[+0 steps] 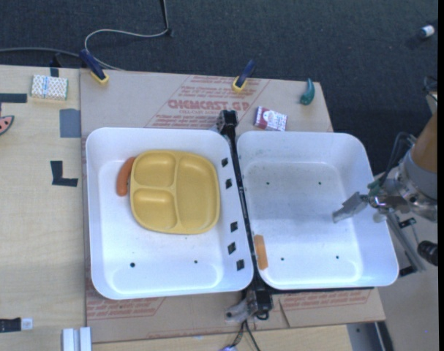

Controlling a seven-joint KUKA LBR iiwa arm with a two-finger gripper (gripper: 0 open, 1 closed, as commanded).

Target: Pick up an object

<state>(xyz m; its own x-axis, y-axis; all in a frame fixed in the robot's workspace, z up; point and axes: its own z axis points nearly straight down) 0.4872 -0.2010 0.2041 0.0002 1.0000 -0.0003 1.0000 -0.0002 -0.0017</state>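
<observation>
Robot lab bench: clamped cardboard (200,101), two white bins (97,196), cables (126,31).

The right white plastic bin (309,152) lay mostly bare, with only a small orange sausage-shaped piece (260,251) against its left wall. In the left white bin (104,218), a yellow compartmented plate (175,191) covered the upper half, leaving open floor along the near side.
</observation>
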